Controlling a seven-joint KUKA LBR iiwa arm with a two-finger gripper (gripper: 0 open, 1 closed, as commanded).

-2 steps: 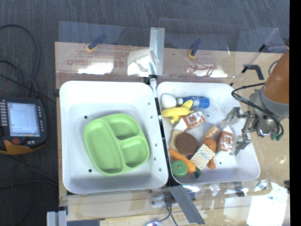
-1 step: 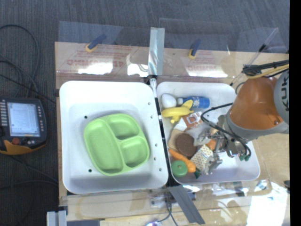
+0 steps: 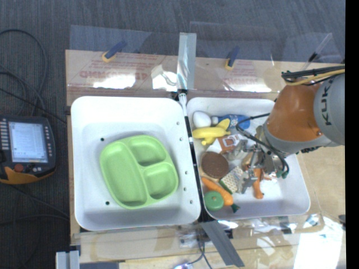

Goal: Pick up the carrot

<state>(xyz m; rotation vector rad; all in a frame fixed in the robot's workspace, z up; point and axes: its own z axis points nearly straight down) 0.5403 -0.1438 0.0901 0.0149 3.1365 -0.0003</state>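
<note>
Camera view: the slim orange carrot lies in the right white bin, near its front-left corner, long axis diagonal. The end effector hovers to the carrot's right; finger state indeterminate amid clutter.

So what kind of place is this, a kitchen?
Probably a robot lab, not a kitchen. The grey arm with an orange band reaches over two white bins of toy food, and a control pad with a screen lies on carpet nearby.
</note>
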